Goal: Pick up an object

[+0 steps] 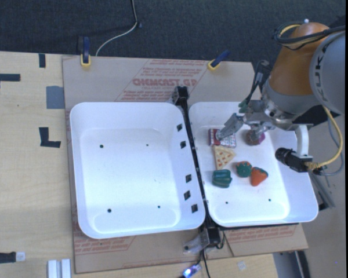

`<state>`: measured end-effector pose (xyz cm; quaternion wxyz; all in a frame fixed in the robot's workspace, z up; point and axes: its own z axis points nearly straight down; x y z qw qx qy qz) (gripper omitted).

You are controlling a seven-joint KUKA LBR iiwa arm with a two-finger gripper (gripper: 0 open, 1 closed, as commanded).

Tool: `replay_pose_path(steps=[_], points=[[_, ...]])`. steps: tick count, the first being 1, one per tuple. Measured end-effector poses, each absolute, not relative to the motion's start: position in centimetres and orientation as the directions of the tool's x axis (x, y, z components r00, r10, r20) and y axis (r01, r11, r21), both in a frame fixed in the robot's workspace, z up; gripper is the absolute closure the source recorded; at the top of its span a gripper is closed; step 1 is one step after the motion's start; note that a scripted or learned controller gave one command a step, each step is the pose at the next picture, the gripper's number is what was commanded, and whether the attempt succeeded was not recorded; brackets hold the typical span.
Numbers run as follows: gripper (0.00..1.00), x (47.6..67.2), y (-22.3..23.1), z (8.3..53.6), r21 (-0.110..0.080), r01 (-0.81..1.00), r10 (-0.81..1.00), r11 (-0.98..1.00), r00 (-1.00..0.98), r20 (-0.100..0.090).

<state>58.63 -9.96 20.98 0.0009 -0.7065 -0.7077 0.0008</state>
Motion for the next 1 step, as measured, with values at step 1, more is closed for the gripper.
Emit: replay_pose_path(steps=[1], points=[[0.00,52.76,-10.54,12.47,-0.014,1.000,1.000,-0.001,0.002,0.003]])
